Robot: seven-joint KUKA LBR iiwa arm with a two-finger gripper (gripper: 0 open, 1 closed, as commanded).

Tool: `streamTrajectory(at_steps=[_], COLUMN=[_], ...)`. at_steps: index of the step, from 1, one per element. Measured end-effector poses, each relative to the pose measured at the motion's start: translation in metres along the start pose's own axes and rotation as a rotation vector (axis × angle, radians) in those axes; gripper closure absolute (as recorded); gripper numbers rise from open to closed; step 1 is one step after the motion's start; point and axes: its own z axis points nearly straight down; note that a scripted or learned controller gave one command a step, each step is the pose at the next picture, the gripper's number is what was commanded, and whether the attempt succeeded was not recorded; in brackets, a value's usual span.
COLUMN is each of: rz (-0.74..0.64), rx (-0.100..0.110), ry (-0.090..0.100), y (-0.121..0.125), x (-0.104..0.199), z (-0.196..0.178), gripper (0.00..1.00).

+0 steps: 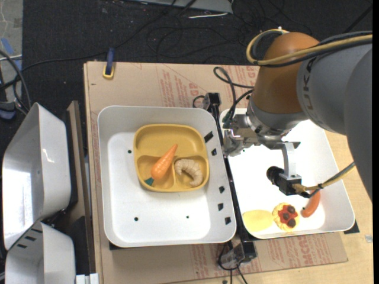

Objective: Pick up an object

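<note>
The arm's wrist hangs over the right bin [331,152], with my gripper [234,139] low at that bin's left wall, near the divider between the bins. Nothing shows between its fingers. In the right bin's front corner lie a pale yellow flat slice [257,219], a small yellow piece with red and dark topping [286,215] and an orange-red sausage-shaped piece [311,204]. The left bin [118,212] holds a yellow divided plate [155,136] with an orange carrot [164,161] and a pale shrimp [190,171] on it.
Both bins rest on a cardboard sheet [177,78] on the bench. A white container [35,158] stands to the left of the bench. Cables run across the dark floor behind. The grey arm covers the right bin's back part.
</note>
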Motion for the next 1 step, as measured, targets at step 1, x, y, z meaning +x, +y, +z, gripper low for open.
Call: streamTrajectory(at_steps=[1], rz=[-0.001], rx=[-0.003], ry=[0.001], y=[-0.0062], x=[0.0523], z=[-0.0149], gripper=[1.00])
